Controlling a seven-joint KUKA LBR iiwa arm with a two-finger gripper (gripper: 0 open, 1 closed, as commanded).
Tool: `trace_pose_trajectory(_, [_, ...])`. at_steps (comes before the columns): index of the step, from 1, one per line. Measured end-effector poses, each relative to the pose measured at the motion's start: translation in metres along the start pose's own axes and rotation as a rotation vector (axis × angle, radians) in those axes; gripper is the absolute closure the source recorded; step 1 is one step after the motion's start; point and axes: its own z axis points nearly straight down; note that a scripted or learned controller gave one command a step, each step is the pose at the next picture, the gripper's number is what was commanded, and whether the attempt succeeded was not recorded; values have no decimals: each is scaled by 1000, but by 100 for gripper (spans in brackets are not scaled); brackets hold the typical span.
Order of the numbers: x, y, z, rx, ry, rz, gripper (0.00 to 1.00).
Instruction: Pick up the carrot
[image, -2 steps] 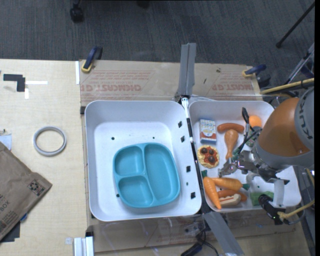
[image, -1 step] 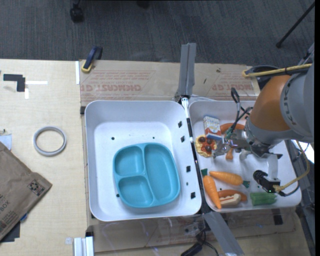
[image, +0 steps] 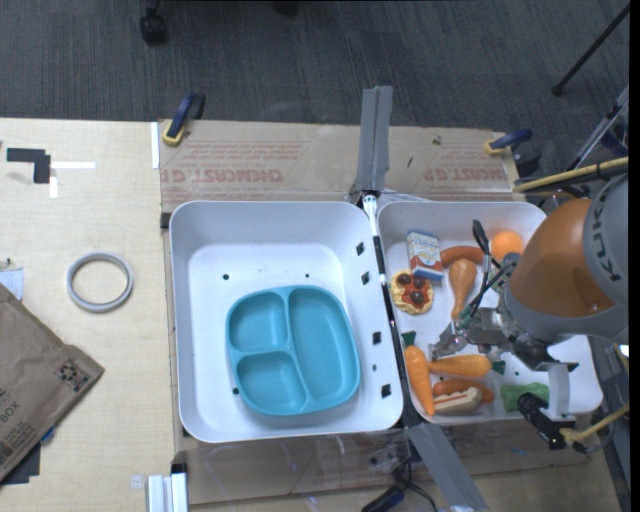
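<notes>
Two white bins sit on the bench. Carrot (image: 417, 378) lies in the right bin (image: 480, 208), by the divider. Gripper (image: 452, 342) hovers just beside it; finger state cannot be told.

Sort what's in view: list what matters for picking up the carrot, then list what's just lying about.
For the job:
carrot, in the right bin by its left wall
pincer, just right of the carrot

Lying about:
blue divided plate in the left bin
hot dog
small carton
tape roll on the bench
</notes>
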Motion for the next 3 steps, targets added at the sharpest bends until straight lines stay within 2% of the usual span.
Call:
trace_pose_trajectory(1, [-21,79,-1,-1,-1,-27,0])
trace_pose_trajectory(2, [-81,40,-44,0,-1,125,0])
trace_pose_trajectory(3, [-41,-4,0,1,1,-237,0])
